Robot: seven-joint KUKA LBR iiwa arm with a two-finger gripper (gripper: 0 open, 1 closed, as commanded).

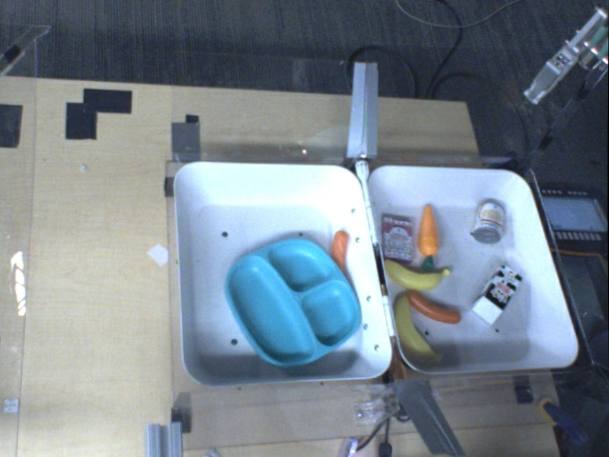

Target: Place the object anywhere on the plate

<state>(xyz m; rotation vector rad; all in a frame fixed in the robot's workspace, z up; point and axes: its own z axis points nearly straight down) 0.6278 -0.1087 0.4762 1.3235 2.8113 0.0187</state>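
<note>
My gripper (544,84) hangs far right, off past the right bin (547,255) and above nothing useful. Can't tell from here how wide my jaws stand, and nothing shows in them.

The blue plate (285,350), 3 compartments, lies flat at the near-middle of the left bin (205,255). It's bare, so the task isn't done.

The orange piece (341,248) lies just beside the plate's far-right rim, against the bin wall. It's prob. my object, since it's the lone item in that bin, but that spot is awkward for a grab.

Right bin count:
- 2 bananas: banana (417,276) and near banana (411,329), w/ 1 sausage (436,308) between them
- 1 carrot (428,228)
- 1 red packet (398,238)
- 1 tin (489,221)
- 1 b/w box (500,291)

They're loose and scattered, the left ones crowded against the divider.
</note>
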